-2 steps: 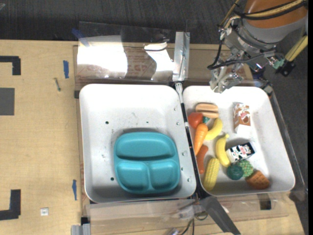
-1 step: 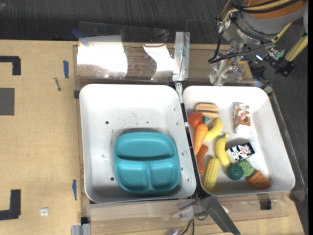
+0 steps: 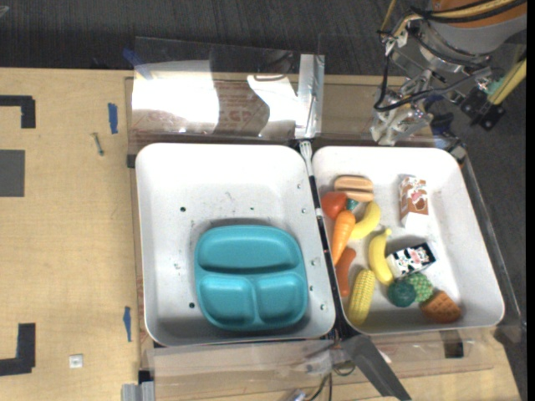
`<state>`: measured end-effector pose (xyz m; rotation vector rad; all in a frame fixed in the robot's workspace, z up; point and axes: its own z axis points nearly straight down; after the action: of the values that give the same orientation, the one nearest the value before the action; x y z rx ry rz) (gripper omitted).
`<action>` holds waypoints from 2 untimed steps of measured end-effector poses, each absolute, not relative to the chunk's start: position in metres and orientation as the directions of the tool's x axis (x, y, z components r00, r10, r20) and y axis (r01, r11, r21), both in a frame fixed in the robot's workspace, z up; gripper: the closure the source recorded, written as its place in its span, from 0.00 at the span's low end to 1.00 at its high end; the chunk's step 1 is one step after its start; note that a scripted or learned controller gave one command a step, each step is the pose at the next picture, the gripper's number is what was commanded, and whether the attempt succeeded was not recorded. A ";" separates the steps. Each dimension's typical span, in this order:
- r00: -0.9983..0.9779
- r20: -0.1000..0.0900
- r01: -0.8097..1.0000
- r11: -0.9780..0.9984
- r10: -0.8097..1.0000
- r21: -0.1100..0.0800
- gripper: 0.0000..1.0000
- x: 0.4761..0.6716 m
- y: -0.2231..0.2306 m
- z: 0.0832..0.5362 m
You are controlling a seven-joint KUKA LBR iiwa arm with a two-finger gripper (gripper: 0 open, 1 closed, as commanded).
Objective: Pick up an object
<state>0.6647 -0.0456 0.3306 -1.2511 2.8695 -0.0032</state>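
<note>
Glossy plastic toy food in right white bin, moulded teal tray, gripper state unclear

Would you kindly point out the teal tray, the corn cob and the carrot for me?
teal tray [image 3: 219,253]: camera view, on the wide upper compartment.
corn cob [image 3: 362,294]: camera view, on the middle of the cob.
carrot [image 3: 341,231]: camera view, on its orange body.

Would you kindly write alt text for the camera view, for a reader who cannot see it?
Two shallow white bins sit side by side on a bench: the left bin holds a teal three-compartment plastic tray, and the right bin holds small toy foods, among them an orange carrot, yellow bananas and a corn cob. The grey arm's gripper hangs above the right bin's far edge.
</note>
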 end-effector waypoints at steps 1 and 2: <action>-0.651 -0.005 -0.759 0.651 -0.759 0.000 1.00 0.668 -0.054 0.309; -0.653 -0.015 -0.757 0.653 -0.757 -0.007 1.00 0.670 -0.053 0.322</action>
<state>0.6703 -0.0527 0.3222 -1.3018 2.8413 -0.0008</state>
